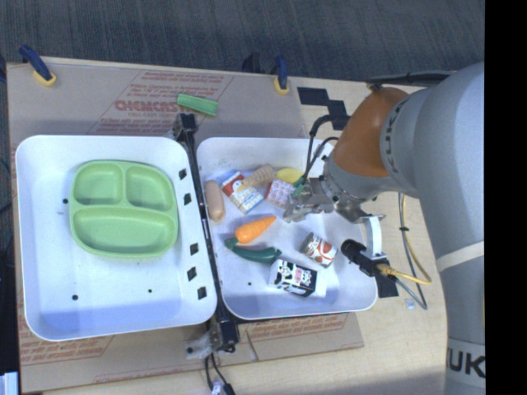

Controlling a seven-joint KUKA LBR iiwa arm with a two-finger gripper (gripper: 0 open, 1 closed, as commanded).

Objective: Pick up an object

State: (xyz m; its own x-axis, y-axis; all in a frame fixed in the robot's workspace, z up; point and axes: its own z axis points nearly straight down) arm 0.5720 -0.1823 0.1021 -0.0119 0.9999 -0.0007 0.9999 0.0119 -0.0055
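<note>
The claw (298,206) is low in the right bin (247,307), close to the bin's right side. I cannot tell how it stands, because the big grey arm (428,151) and its orange band (366,138) cover most of it. I see nothing held in it.

Just beside the claw, to its left, lies a small pink and white block (281,192). A yellow piece (289,174) peeks out just above that, near the back of the bin. A tan waffle-like piece (262,175) sits next to it. A little carton with red and blue on it (241,192) lies to the left of the pink block. A tan hot dog bun shape (215,200) lies by the bin's left wall.

Below the claw, an orange carrot (255,230) lies tilted. A dark green pepper (255,253) lies just under the carrot. A small can with red and white on it (319,250) rests to the right of the pepper, and a black and white carton (296,277) lies near the front edge.

The left bin (49,303) holds a light green plate with three parts (123,208).

Both bins sit side by side on a brown cardboard surface (148,97). Blue clips (37,64) grip its back edge.
</note>
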